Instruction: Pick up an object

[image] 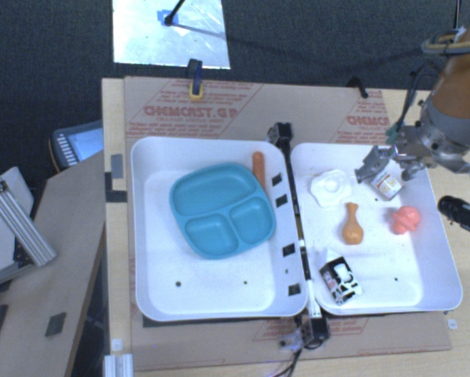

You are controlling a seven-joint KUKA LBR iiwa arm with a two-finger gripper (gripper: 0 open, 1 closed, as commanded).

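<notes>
The arm [455, 93] reaches in from the right, pincer [384, 171] lowered.

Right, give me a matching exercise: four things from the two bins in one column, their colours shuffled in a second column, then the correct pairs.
Things:
1. divided tray, left bin
2. round toy, right bin, near its right wall
3. pear-shaped toy, middle of the right bin
4. flat egg-like piece, right bin, near the divider

Colours:
A. orange-tan
B. white
C. light blue
D. pink

Pairs: 1-C, 2-D, 3-A, 4-B
</notes>
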